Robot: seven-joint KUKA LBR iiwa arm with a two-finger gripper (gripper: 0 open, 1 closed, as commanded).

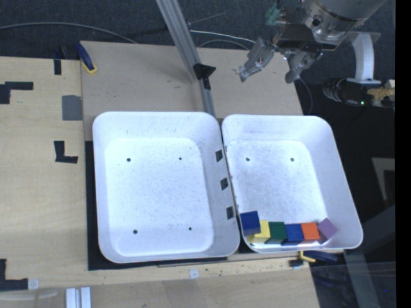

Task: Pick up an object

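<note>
While the gripper (273, 64) hangs high beyond the far rim of the right bin (340, 165), its fingers (252, 67) stand wide apart and hold nothing. The blocks (286, 230) lie in a row along that bin's near wall, well apart from the fingers, row running left-right. Next move probably: travel toward near wall, descend.

Matt speckled white plastic bins (154, 124)

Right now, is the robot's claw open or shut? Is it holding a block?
Gripper: open, fingers spread apart, holding nothing, up above the far edge of the right bin. The blocks lie in that bin's near corner.
</note>
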